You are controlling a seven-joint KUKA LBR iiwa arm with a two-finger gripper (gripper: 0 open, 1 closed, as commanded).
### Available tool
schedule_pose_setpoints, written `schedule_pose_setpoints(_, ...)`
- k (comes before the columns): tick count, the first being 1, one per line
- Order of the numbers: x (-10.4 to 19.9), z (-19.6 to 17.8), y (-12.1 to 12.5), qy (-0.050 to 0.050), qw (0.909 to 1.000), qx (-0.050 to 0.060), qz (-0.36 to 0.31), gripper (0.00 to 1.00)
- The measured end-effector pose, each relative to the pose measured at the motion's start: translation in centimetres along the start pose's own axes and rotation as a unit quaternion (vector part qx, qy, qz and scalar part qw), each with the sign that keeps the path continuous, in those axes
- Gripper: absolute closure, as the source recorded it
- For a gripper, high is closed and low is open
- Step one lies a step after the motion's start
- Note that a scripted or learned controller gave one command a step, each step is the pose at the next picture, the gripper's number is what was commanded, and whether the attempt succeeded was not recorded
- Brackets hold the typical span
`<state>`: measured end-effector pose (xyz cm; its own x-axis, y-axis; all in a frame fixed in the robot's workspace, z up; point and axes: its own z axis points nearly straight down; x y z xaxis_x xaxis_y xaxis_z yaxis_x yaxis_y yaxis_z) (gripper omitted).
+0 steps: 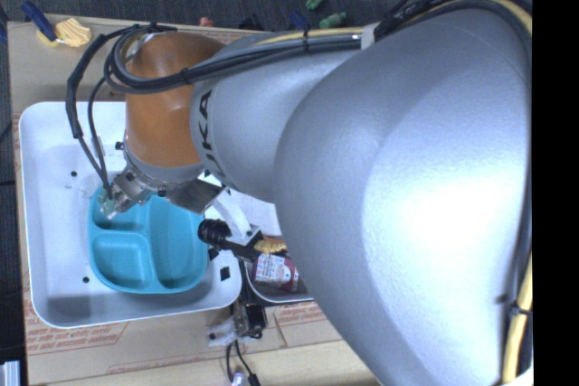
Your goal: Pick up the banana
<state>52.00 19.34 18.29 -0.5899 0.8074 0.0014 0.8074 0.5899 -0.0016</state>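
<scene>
Your large grey arm with its orange band (163, 104) reaches down over the left shallow white plastic bin (45, 194), above a blue divided plastic tray (145, 258). You seem mid-reach. Whether the gripper is open can't be told, and I can't pick out the banana. Dark carpet surrounds the bench.

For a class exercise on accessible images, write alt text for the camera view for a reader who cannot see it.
A large grey robot arm with an orange band reaches from the right over a white bin holding a blue divided tray. A small can lies beside the tray.
</scene>
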Motion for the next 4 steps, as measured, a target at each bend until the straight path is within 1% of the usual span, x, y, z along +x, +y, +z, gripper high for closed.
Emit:
schedule_pose_setpoints(1, -0.1, 0.1, -0.1, 0.000, 1.0000, 0.001, 0.000, 0.00)
schedule_pose_setpoints(2, -2.9, -11.4, -7.5, -0.001, 0.9993, -0.001, 0.038, 0.00)
schedule_pose_setpoints(3, -2.8, -12.4, -7.5, 0.000, 0.9994, 0.001, 0.033, 1.00)
schedule_pose_setpoints(4, -7.0, -32.5, -6.3, -0.001, 0.9975, -0.002, 0.071, 1.00)
